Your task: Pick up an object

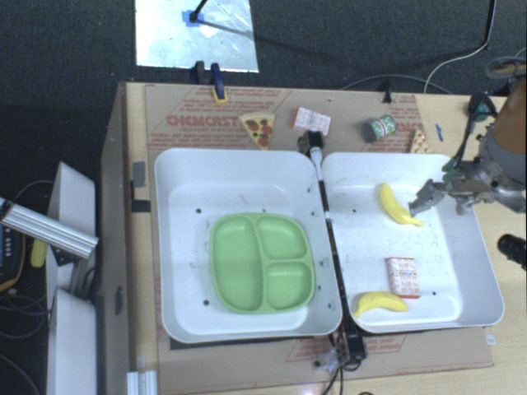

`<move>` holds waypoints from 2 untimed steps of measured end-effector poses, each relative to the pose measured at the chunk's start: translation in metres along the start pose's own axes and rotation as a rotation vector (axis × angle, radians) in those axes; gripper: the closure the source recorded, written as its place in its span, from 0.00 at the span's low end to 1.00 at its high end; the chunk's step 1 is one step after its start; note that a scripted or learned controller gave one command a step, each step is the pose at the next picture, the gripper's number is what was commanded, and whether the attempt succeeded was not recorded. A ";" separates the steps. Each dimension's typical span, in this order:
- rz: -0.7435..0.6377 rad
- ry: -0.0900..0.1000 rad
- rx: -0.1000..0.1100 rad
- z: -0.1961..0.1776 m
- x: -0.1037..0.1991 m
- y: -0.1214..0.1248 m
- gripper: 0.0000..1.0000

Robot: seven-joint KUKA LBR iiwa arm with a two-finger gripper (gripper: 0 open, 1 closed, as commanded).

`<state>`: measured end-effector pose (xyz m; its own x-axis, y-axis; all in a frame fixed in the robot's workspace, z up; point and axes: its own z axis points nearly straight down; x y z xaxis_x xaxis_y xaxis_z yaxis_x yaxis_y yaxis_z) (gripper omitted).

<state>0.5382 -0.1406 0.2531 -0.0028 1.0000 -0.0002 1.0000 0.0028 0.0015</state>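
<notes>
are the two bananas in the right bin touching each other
Apart. The camera view shows the upper banana near the gripper and the lower banana by the front wall, with white bin floor between them.

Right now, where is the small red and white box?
The small red and white box lies in the right bin, near its front, just above a banana.

- I see my gripper (430, 197) over the right bin (478, 257), just beside a banana (396, 204); 
- a second banana (380, 304) and small box (403, 276) nearer the front; 
- green plate (263, 262) in the left bin (177, 220).
</notes>
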 end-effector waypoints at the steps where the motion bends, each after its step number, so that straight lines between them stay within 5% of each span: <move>1: 0.002 0.000 0.003 0.085 -0.023 0.050 0.00; 2: -0.001 0.000 0.001 0.169 -0.010 0.081 0.00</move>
<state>0.6195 -0.1502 0.0838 -0.0039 1.0000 0.0002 1.0000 0.0039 0.0005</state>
